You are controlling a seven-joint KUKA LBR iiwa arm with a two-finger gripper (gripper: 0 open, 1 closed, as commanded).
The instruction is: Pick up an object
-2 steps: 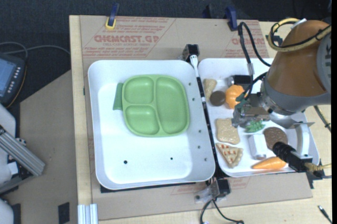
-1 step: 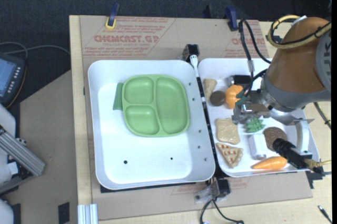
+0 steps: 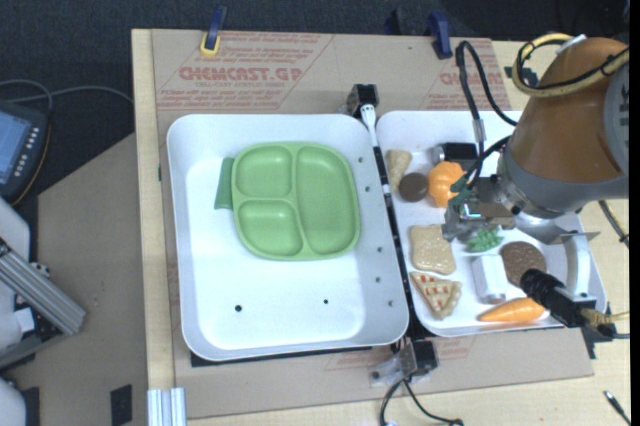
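Gripper (image 3: 470, 214) low in right bin (image 3: 590, 259), among food toys. Fingers' state: cannot tell. Green piece (image 3: 486, 239) just beside, at 4 o'clock; orange (image 3: 445, 181) at 11.

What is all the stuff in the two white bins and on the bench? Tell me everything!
Bins: two, white, side by side on the bench.
Divided plate: one, green, left bin.
Orange ball-shaped toy: one, orange, right bin.
Carrot: one, orange, right bin's near edge.
Pizza slice: one, tan, right bin.
Bread slice: one, tan, right bin.
Brown round piece: one, right bin.
Green leafy piece: one, below the hand.
Clamps: two, back edge.
Arm: one, orange and grey.
Hand: one, over right bin.
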